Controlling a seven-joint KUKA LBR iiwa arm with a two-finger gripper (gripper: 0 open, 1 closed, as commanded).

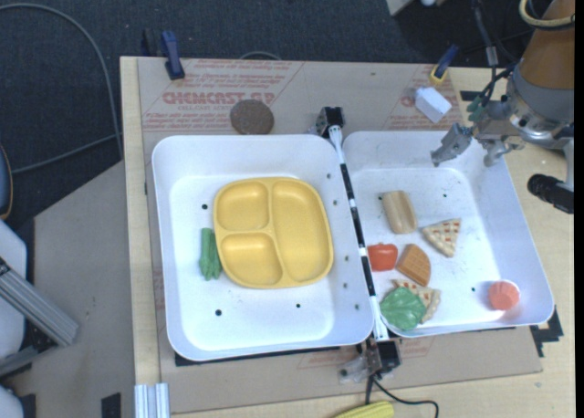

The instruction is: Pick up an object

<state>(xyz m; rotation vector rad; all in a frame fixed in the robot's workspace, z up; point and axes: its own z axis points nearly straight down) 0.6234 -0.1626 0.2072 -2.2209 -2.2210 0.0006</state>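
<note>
Bins sit side by side on your bench: the left bin bears a yellow three-compartment plate, and a green pea pod lies just beside that plate at its 9 o'clock, on the bin floor. None of the plate's compartments has anything in it.

Your arm comes in from 2 o'clock, and its gripper hangs over the far edge of the right bin, at about 1 o'clock of that bin. You can see two fingers spread apart, with nothing between them; one fingertip points down toward the bin's back wall.

The toy foods you could pick up are all in the right bin. A tan bread roll lies near the middle, toward 11 o'clock. A pizza wedge is just beside it at 4 o'clock. Below these, a red tomato-like piece rests against the divider side, with an orange-brown pastry touching or nearly touching it. At 7 o'clock of the bin, a green leafy piece overlaps a second pizza slice. An orange-pink round fruit sits apart at 5 o'clock, near the bin's corner.

Beyond the bins, a brown disc rests on the cardboard at 12 o'clock of the left bin.
</note>
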